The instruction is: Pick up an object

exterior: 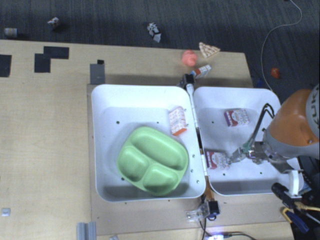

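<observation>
I see two shallow white plastic bins side by side on the wooden bench, the left bin (102, 134) and the right bin (260, 96). The biggest thing inside is a green plastic plate with three sections (152, 159), lying tilted in the left bin. My grey arm with the orange band (295, 126) reaches over the right bin from the right. Its gripper (234, 156) is low in that bin, right next to a small red and white packet (216, 159) near the bin's left wall. I think I am at the grabbing step, and the packet is the thing to pick. I cannot tell how the gripper is set or if it has the packet. Next I would close on the packet and lift straight up. The wall between the bins is just beside the packet, so there is little room on that side. There is open floor toward the middle. A second small red and white packet (236, 117) lies further back, well apart. A small orange and white wrapper (177, 121) sits in the left bin.
</observation>
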Robot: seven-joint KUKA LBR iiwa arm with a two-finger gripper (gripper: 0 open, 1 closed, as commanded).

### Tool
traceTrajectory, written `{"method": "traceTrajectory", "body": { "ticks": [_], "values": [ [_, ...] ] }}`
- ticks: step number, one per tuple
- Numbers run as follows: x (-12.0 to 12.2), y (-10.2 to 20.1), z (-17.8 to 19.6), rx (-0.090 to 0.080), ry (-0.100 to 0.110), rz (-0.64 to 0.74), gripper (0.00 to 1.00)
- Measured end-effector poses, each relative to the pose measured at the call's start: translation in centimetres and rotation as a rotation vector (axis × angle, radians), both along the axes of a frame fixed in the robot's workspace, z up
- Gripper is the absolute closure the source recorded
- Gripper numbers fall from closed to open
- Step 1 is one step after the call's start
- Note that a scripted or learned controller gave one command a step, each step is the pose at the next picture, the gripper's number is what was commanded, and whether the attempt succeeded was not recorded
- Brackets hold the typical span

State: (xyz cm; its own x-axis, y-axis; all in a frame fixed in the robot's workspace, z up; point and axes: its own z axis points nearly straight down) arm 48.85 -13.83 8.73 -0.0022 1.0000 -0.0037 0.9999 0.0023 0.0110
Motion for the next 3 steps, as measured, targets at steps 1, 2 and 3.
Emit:
{"method": "traceTrajectory", "body": {
  "ticks": [1,2,3],
  "values": [
    [0.1,0.1,0.0,-0.002,-0.001,-0.002,0.0],
    [0.1,1.0,0.0,-0.003,-0.002,-0.002,0.0],
    [7.9,-3.0,-0.1,0.001,0.004,0.003,0.0]
  ]
}}
